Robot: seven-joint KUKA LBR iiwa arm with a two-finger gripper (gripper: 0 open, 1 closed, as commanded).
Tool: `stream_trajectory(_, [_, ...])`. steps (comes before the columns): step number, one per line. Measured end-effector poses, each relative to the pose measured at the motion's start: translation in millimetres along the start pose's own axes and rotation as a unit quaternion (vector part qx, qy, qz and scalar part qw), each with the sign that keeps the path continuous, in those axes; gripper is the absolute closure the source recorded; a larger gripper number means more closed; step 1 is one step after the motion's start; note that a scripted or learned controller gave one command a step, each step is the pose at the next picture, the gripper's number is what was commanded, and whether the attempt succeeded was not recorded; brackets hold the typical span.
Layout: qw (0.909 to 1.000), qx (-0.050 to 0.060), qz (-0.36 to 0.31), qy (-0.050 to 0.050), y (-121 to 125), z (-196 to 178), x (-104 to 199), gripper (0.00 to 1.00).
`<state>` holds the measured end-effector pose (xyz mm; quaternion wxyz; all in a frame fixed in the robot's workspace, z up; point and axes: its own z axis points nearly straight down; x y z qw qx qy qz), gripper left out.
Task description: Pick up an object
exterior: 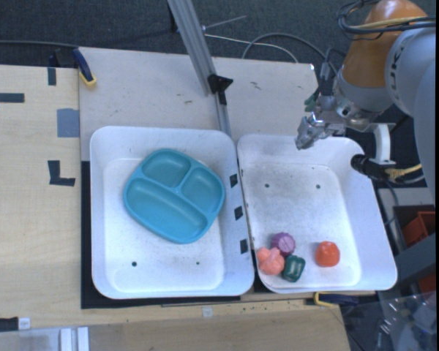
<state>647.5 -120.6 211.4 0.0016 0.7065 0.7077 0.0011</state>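
Four small objects lie near the front of the right bin (307, 196): a purple round piece (283, 242), a salmon-orange lump (270, 261), a dark green piece (293, 268) and an orange-red piece (327, 254). The first three touch each other; the orange-red one sits apart to their right. My gripper (307, 138) hangs over the far rim of the right bin, well away from the objects, with nothing visible in it.
The left bin (110, 218) holds a teal divided plate (175, 194). A slanted metal pole (197, 42) stands behind the bins. Cables trail at the back right, beside the arm (384, 50).
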Motion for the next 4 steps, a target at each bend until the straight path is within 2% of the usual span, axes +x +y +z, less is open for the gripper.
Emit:
stream_trajectory(1, [1.0, 0.002, -0.003, 0.002, -1, -7, 64, 1.0])
stream_trajectory(2, [1.0, 0.002, -0.003, 0.001, 9, -2, 122, 1.0])
stream_trajectory(3, [1.0, 0.002, -0.002, 0.001, 6, -15, 171, 1.0])
stream_trajectory(4, [1.0, 0.003, -0.002, 0.001, 10, -7, 219, 1.0])
